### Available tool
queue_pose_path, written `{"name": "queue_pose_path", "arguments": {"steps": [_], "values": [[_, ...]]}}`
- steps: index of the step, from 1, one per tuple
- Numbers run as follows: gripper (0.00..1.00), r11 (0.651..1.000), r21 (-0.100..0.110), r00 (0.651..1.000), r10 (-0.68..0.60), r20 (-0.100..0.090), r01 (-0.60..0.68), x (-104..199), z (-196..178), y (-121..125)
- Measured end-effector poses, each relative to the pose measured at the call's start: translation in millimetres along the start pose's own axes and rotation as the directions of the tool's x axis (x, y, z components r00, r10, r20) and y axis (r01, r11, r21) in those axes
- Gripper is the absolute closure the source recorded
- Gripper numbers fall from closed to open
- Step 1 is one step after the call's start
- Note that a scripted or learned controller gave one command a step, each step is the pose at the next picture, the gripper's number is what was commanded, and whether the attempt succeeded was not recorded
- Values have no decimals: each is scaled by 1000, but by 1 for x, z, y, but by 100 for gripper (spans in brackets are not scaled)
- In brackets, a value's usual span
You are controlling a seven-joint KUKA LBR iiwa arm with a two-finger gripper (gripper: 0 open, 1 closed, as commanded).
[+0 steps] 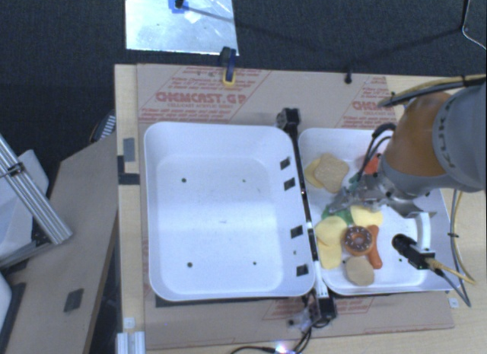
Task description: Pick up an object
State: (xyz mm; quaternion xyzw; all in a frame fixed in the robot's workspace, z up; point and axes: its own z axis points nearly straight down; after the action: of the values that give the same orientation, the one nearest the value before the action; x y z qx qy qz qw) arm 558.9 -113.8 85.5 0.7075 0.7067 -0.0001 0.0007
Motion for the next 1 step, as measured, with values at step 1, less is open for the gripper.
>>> {"name": "queue_pose_path", "arguments": {"steps": [1], "values": [[0, 1000, -2, 1000, 1, -1, -1, -11, -1, -55]]}}
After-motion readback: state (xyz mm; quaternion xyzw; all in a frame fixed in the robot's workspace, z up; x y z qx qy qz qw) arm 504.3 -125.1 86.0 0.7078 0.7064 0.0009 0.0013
